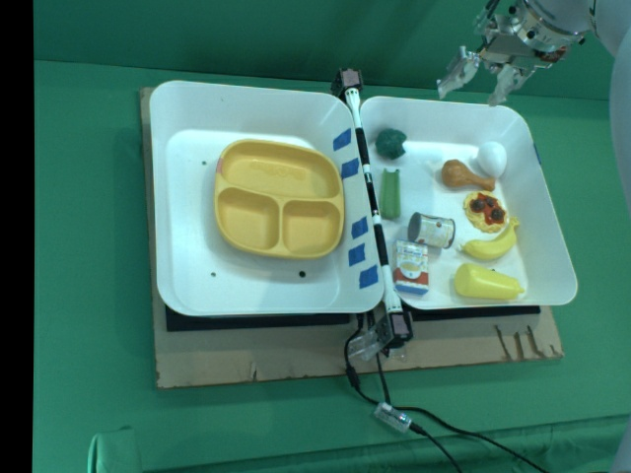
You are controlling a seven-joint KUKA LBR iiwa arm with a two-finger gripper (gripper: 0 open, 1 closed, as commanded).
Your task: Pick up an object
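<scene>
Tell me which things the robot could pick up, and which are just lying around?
For the job:
gripper, open, up above the right bin
broccoli, egg, chicken leg, green stick, pizza, can, banana, carton, yellow pepper

Just lying about:
yellow tray in the left bin
cables

Bright, even light is falling from above, casting only soft, short shadows. The white bins (187, 264) are glaring slightly, washing out their rims. Focus is holding sharp throughout, though a faint green tint is colouring everything.
</scene>
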